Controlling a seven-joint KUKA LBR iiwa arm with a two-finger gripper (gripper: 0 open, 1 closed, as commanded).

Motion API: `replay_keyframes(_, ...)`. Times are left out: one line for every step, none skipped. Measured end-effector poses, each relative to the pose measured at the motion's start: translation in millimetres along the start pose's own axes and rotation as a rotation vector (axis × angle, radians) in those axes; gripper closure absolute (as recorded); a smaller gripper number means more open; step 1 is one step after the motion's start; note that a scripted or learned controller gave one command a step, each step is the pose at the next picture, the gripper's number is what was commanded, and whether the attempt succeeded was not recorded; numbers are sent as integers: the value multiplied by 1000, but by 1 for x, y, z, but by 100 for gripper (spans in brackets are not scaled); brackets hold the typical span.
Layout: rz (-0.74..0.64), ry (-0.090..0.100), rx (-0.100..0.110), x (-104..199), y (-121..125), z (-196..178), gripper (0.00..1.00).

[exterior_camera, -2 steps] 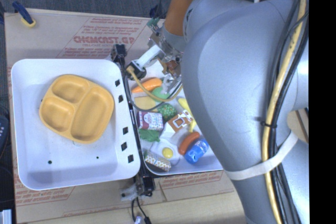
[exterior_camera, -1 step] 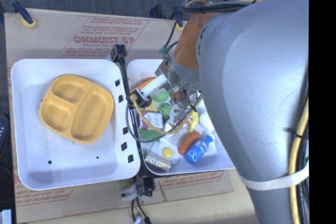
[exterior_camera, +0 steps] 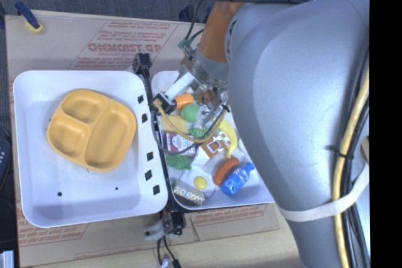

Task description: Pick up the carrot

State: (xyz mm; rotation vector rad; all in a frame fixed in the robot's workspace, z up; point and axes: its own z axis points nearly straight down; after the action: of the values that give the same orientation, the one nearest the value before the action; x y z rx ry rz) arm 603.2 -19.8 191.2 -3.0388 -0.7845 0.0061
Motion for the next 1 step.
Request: replay_keyframes(117, 0, -1, -5, 17, 0, 0)
